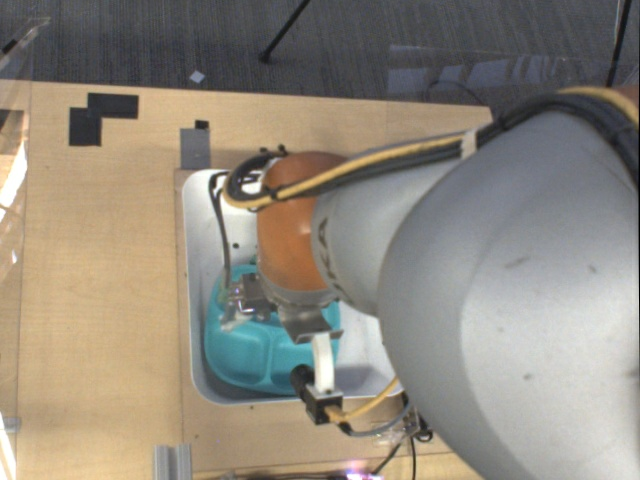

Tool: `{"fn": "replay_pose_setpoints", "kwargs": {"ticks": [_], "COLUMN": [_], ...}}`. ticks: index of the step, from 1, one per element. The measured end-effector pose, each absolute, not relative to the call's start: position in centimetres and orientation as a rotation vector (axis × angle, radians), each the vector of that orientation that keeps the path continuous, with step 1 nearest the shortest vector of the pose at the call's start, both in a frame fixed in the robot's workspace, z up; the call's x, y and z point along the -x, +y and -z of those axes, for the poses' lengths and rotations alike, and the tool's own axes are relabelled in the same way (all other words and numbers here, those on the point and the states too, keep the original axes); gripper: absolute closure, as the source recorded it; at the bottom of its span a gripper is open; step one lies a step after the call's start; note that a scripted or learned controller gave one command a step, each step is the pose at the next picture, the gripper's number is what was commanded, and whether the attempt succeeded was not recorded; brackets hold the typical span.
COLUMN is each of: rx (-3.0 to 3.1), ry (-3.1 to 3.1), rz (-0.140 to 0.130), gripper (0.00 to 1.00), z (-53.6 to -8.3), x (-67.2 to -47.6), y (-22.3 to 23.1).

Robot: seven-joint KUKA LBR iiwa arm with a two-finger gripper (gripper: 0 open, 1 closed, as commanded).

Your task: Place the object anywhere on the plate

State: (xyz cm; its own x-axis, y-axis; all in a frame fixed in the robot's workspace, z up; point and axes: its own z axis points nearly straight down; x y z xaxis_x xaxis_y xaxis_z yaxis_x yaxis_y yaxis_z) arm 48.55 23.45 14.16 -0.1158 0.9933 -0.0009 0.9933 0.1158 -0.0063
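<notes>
A turquoise plate [243, 353] lies in the near part of the left white bin [197, 268]. My arm reaches in from the right and covers most of the bin, with its orange band over the bin's middle. The gripper [243, 303] hangs straight down over the plate's far edge, and the wrist hides its fingertips. Whatever lies under the wrist is hidden.
The wooden bench [100, 298] stretches to the left of the bin. Black markers [100, 116] and a small grey block [195, 146] sit near the bench's far edge. The bulky grey arm link [500, 308] covers the right side of the scene.
</notes>
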Motion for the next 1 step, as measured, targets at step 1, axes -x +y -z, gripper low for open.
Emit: {"fn": "replay_pose_setpoints", "kwargs": {"ticks": [1], "rx": [2.086], "ry": [-2.346], "rz": [0.000], "gripper": [1.00], "z": [-15.36], "x": [-48.78], "y": [23.57]}}
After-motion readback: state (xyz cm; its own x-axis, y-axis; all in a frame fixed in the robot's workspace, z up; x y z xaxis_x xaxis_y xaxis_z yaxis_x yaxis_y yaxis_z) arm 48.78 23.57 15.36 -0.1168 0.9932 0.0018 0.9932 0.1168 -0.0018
